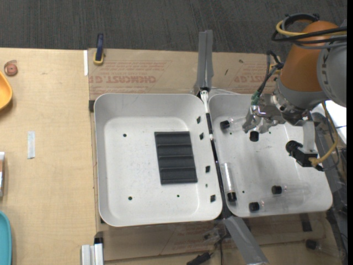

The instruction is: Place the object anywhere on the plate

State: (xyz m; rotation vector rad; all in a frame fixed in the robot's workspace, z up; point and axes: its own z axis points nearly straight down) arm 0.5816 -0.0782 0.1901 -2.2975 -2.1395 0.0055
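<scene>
While the gripper (pixel 258 121) hangs over the back of the right bin (pixel 265 167), we cannot tell whether it is wide or closed, and we see nothing held in it. We take the ribbed slab (pixel 175 158), lying flat in the middle of the left bin (pixel 124 167), to be the plate. The object is less sure (perhaps the clear tube (pixel 225 175) lying along the right bin's left wall). To do this step well, we settle low and square over the object, clear of the black studs (pixel 276 190). The raised rims (pixel 209 139) between the bins call for a lift before crossing. Bare floor surrounds the slab on every side, so the drop has generous room.
</scene>
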